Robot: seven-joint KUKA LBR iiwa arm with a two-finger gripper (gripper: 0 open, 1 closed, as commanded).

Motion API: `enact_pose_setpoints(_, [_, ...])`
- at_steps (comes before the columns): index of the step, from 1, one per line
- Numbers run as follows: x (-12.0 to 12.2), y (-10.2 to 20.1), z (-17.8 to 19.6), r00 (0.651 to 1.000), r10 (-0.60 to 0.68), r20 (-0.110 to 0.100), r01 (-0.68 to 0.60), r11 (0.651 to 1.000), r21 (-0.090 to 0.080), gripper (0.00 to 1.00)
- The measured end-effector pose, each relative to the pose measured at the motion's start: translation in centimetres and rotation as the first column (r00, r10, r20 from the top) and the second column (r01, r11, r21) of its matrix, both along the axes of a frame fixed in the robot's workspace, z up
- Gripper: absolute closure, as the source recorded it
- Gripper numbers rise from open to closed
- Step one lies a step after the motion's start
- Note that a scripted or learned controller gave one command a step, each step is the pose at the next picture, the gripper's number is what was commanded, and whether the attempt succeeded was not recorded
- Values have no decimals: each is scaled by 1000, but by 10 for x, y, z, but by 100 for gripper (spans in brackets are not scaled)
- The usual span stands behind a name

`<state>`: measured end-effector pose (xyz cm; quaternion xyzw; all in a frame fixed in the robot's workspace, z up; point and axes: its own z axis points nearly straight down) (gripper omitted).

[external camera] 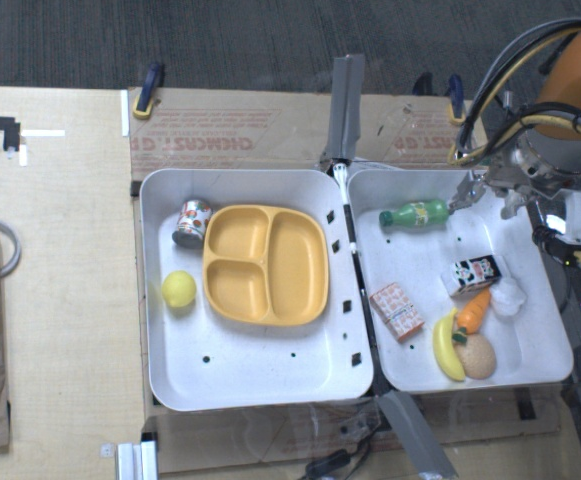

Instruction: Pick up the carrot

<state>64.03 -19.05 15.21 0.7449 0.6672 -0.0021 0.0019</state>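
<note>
Orange and tapered, the carrot (pixel 475 311) lies in the right bin (pixel 545 363), its near end touching the banana (pixel 445 348) and a tan round fruit (pixel 478 357), a small carton (pixel 473 272) just behind. It looks like a light, stiff, smooth toy; taking it across the free middle seems best. Farther back, beside the green bottle (pixel 416 214), hangs the pincer (pixel 485 190); whether it is spread or closed I cannot tell.

The arm (pixel 560 98) has a rounded orange band at its upper part, bright against grey and silver metal housing below it. Thick black cables (pixel 505 63) loop in wide arcs along its side, with a thinner yellowish one running among them — all bundled toward the wrist. The wrist section is a cluster of pale grey blocks and brackets, blurred in its detail, with dark wiring trailing beneath.
</note>
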Motion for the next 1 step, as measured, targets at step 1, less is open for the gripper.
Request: enact_pose_setpoints(1, [-53, -11, -20, 999, 34, -1, -34, 999, 4, 0])
